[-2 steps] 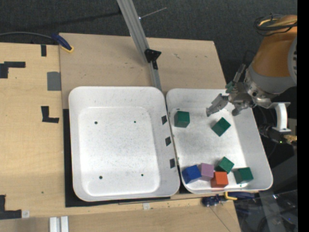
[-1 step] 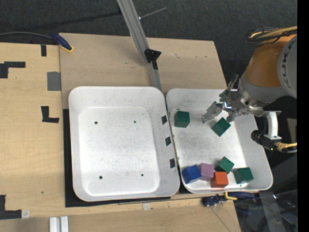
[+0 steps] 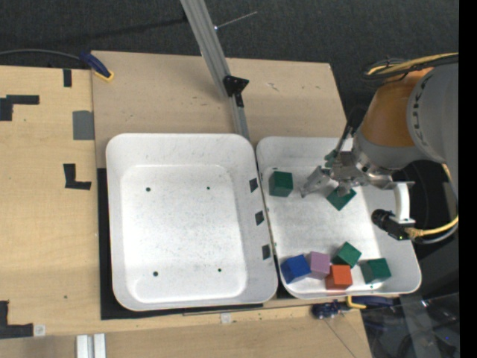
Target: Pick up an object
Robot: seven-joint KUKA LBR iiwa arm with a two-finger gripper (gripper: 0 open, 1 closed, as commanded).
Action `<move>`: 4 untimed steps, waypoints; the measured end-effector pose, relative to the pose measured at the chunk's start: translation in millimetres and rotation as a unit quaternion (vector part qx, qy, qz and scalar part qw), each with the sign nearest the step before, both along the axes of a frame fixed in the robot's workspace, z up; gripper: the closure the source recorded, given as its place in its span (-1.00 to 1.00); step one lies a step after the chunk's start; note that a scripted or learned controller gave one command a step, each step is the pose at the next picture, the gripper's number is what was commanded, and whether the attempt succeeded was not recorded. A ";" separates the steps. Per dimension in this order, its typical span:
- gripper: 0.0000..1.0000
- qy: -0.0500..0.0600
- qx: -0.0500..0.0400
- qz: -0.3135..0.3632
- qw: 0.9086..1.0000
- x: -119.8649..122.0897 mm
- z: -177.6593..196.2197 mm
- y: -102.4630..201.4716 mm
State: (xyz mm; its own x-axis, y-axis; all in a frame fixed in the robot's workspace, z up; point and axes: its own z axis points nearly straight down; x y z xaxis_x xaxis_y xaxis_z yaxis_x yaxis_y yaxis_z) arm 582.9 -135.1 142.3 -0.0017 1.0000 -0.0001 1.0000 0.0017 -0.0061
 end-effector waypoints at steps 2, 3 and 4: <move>1.00 -0.005 0.000 0.000 1.000 9.5 58.6 2.1; 1.00 -0.003 0.000 0.000 1.000 9.9 72.1 2.5; 1.00 -0.003 0.001 0.002 1.000 16.8 79.7 49.1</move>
